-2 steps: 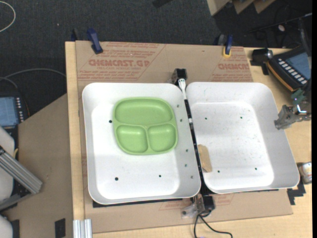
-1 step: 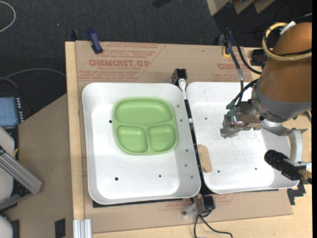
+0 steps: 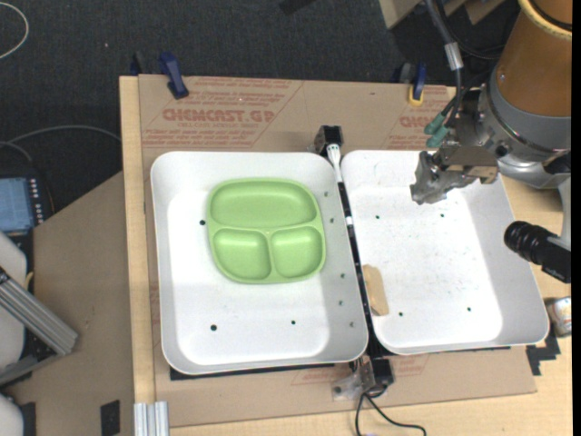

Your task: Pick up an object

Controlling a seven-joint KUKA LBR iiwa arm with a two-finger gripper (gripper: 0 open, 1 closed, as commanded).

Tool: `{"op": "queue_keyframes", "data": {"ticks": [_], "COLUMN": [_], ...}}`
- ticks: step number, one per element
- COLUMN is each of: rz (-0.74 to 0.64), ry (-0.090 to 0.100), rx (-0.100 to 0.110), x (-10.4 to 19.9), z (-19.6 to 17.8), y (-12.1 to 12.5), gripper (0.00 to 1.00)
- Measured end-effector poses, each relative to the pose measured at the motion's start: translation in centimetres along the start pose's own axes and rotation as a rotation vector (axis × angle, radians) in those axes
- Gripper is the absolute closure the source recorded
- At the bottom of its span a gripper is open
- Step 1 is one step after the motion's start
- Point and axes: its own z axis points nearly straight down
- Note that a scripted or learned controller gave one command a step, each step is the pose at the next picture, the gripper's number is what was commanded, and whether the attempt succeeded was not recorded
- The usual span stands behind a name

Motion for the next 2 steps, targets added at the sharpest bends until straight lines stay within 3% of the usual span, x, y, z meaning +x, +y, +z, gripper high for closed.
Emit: {"op": "queue_keyframes", "data": {"ticks": [1,2], "rz": [-0.003,0.001], "ry": [-0.001,0.000], "rx": [0.022,0.013], "x": [9.0,15.1], "z": [3.2,1.6], "y": [-0.2,-0.1], "gripper": [1.00,1.00]}}
